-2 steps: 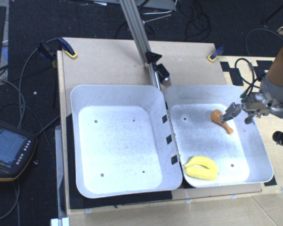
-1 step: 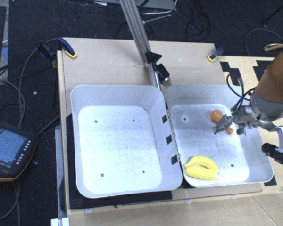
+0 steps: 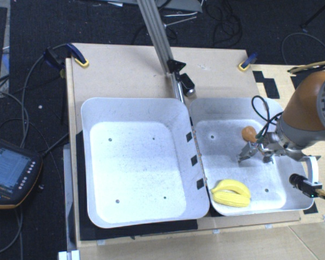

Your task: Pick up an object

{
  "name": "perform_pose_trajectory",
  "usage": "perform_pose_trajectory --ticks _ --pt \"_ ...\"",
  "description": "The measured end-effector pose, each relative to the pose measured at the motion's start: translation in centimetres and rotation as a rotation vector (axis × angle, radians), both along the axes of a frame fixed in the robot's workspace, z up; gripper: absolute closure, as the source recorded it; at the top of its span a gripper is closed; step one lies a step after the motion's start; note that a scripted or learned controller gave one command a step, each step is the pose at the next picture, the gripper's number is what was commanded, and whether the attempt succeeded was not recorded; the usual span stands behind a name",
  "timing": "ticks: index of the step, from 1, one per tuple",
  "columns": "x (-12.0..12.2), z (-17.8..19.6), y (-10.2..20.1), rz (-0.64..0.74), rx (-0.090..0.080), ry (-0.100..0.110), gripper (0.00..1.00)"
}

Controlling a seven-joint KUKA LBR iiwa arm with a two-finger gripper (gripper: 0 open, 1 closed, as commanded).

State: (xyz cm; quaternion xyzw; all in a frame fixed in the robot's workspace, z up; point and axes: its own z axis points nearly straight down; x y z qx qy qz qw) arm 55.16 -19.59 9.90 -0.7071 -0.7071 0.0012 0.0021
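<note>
The jaws (image 3: 249,155) hang low in the right bin (image 3: 206,110), spread open and gripping nothing, beside an orange ball (image 3: 249,132); a banana (image 3: 231,193) lies nearer.

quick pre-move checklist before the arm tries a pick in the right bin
1. Objects in the right bin: ok, a banana and a small orange ball lie on its floor.
2. Gripper over that bin: ok, it sits low near the middle.
3. Gripper lined up on an object: not ok, the ball is just above it in the view, the banana nearer the front rim.
4. Anything between the fingers: ok, nothing seen.
5. Finger opening: cannot tell.
6. Cable near the wrist: cannot tell whether it snags.
</note>
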Motion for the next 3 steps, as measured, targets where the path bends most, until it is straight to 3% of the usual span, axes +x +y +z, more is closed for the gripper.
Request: perform_pose_trajectory --ticks 1,3 --pt "0.1 1.3 0.0 0.0 -0.001 -0.005 1.0" --pt "0.5 11.7 -0.3 0.0 -0.003 -0.01 1.0"
